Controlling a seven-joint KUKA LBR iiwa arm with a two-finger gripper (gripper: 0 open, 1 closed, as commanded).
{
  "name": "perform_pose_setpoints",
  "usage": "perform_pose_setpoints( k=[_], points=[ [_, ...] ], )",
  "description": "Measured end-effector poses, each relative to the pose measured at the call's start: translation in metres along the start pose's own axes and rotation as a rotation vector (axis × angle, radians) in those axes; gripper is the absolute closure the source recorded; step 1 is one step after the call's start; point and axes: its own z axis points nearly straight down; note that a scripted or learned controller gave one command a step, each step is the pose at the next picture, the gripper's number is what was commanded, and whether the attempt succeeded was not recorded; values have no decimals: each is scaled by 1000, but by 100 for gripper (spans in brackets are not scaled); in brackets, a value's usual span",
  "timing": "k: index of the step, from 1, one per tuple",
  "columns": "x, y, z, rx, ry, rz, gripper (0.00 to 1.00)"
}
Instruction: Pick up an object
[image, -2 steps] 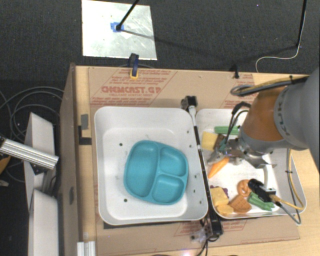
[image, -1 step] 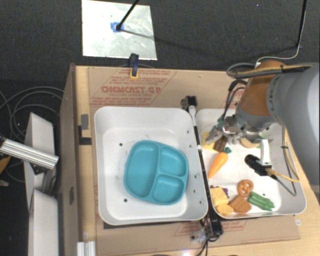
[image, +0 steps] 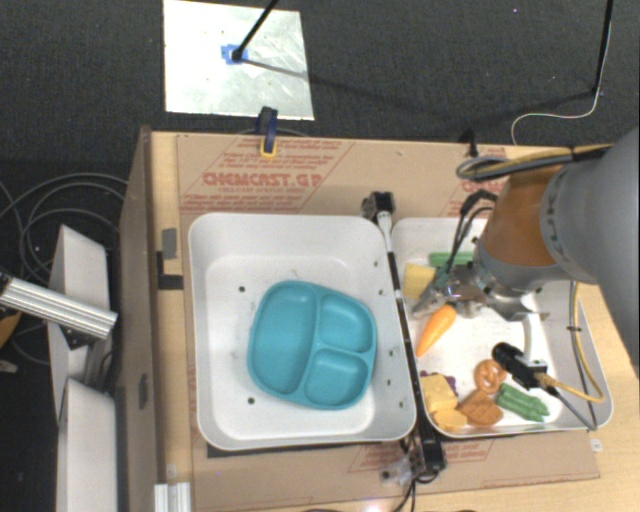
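Heaped at six o'clock in the right bin (image: 466, 346): small moulded plastic food, a ridged green pod (image: 521, 402), a looped brown pretzel (image: 489, 375), pale cheese wedges (image: 436, 386). Farther up, at nine o'clock, a smooth tapered orange carrot (image: 435, 329), just beneath the gripper (image: 447, 298); impossible to tell whether open or closed. Seemingly the grasp step; next calls for a square clamp, then a straight lift.
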Motion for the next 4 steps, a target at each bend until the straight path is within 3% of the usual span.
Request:
perform_pose_setpoints(
  k=[1, 2, 3, 4],
  points=[
    [0, 3, -11, -5, 0, -2, 100],
    [71, 38, -155, -22, 2, -13, 100],
    [92, 31, -131, -3, 0, -6, 100],
    [79, 29, -118, -3, -1, 0, 100]
  ],
)
